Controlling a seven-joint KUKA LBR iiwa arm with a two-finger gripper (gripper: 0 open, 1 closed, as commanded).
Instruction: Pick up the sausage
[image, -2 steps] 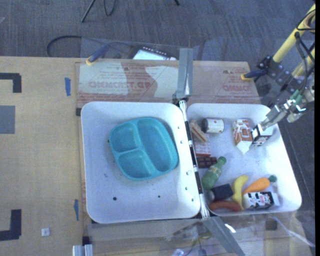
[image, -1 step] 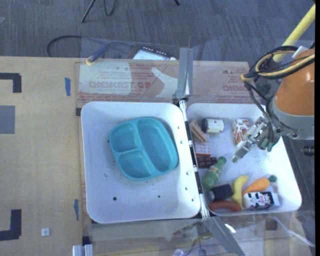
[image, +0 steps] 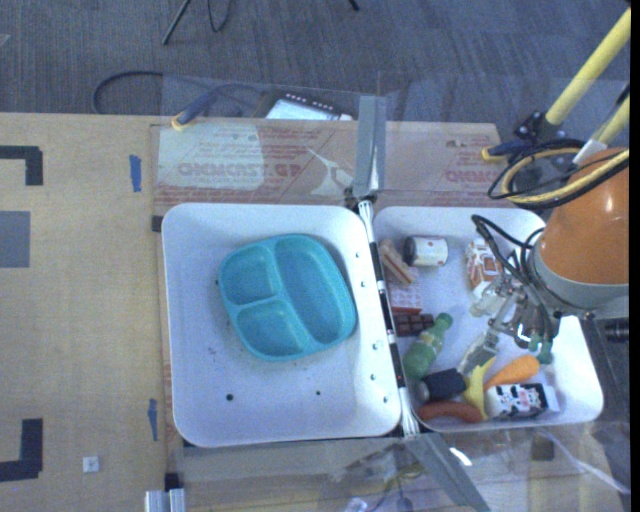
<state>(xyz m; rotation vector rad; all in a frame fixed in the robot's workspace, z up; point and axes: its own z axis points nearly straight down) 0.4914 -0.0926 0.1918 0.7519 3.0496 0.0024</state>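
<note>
Beside the sausage (image: 449, 411) — banana (image: 477, 378), carrot (image: 517, 369); gripper (image: 512, 322) grip unclear.

Bins (image: 200, 400): smooth white plastic, slight sheen. Divided plate (image: 288, 296): smooth turquoise plastic, semi-matt. Worktop (image: 80, 300): matt wood-look board. Floor (image: 400, 50): rough grey carpet.

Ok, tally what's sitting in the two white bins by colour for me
Blue: 1, plate
Green: 1, bottle
Orange: 1, carrot
Red: 1, sausage
Yellow: 1, banana
White: 2, can, carton
Total: 7
</note>
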